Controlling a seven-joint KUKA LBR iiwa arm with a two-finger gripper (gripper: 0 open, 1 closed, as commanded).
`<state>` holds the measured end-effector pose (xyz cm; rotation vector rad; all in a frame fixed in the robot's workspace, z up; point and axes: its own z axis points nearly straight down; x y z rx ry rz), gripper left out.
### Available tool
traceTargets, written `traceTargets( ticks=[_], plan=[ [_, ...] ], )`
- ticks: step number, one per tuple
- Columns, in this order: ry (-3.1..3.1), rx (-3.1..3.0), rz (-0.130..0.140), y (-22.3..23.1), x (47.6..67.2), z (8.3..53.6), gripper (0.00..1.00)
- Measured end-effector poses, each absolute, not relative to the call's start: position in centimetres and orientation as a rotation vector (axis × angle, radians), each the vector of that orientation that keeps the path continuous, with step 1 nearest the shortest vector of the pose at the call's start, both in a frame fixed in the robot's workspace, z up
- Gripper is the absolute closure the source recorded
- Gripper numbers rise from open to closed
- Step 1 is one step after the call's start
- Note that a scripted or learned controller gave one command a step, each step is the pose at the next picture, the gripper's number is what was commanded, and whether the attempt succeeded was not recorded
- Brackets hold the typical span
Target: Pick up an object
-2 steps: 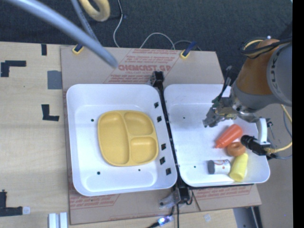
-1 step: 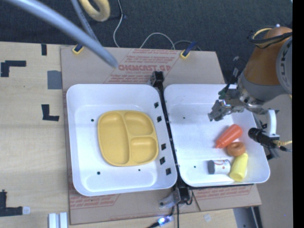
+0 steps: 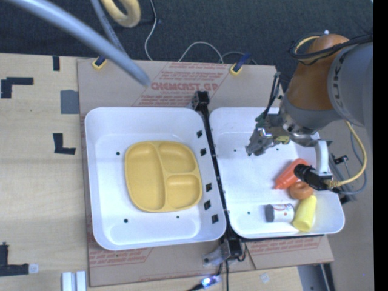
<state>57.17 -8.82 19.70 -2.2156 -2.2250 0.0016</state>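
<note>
My gripper [image 3: 257, 145] hangs over the middle of the right bin [image 3: 237, 121], above bare white floor, with nothing between its fingers. An orange carrot-like piece [image 3: 288, 175] lies to its right, beside a round brown-orange object [image 3: 299, 191]. Below them a yellow bottle-shaped object [image 3: 305, 213] rests near the bin's front right corner, with a small white tube with a grey cap [image 3: 279, 211] to its left. All of these lie lower right of the gripper, apart from it.
The left bin [image 3: 100, 162] holds a yellow divided plate [image 3: 162, 176]. A black divider strip [image 3: 209, 162] runs between the bins. A black fitting with a yellow cable [image 3: 315, 177] sticks out from the arm over the orange objects.
</note>
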Motion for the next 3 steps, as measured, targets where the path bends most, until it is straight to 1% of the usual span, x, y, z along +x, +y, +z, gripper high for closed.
traceTargets(
  ticks=[1, 2, 3],
  plan=[
    [-2.229, -2.212, -0.002, -2.6, 57.6, 20.9, 1.00],
    [-2.228, -2.213, -0.001, 2.9, 58.1, 22.2, 1.00],
    [-2.227, -2.213, 0.001, 8.1, 57.9, 23.1, 1.00]
  ],
)
